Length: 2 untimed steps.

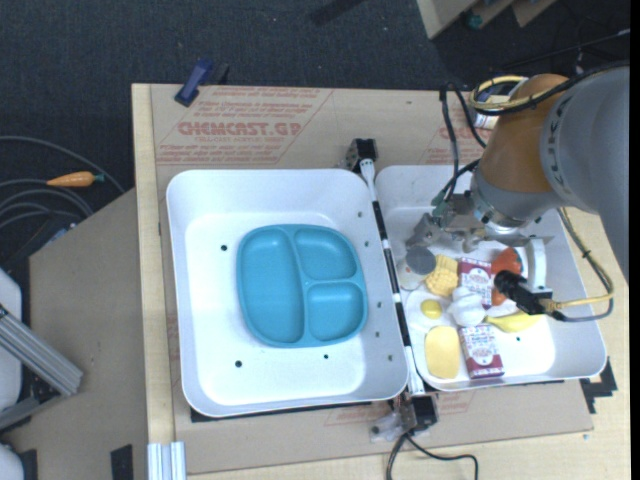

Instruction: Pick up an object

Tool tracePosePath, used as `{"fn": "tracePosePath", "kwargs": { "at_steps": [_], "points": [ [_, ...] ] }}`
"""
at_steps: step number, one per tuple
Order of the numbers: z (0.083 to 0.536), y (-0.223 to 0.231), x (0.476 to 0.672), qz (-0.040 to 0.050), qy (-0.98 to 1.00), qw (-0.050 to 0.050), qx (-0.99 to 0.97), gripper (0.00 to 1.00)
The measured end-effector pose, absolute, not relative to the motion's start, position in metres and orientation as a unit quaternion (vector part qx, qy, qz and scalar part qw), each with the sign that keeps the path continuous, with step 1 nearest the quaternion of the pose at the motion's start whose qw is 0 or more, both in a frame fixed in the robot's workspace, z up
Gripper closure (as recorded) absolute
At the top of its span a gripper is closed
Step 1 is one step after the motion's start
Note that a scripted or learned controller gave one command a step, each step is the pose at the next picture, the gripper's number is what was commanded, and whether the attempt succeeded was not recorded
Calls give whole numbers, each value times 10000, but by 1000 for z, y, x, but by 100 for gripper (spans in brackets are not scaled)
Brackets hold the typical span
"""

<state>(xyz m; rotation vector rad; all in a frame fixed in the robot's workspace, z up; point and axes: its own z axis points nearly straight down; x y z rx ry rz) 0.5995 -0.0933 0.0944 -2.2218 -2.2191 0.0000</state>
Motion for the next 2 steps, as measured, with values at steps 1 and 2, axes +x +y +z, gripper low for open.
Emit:
{"fn": "tracePosePath", "kwargs": {
  "at_steps": [1, 2],
  "points": [
    [85, -100, 666, -1, -7076, -3, -7067, 0],
    [84, -93, 583, 5, -7069, 12, -7074, 0]
  ]
}}
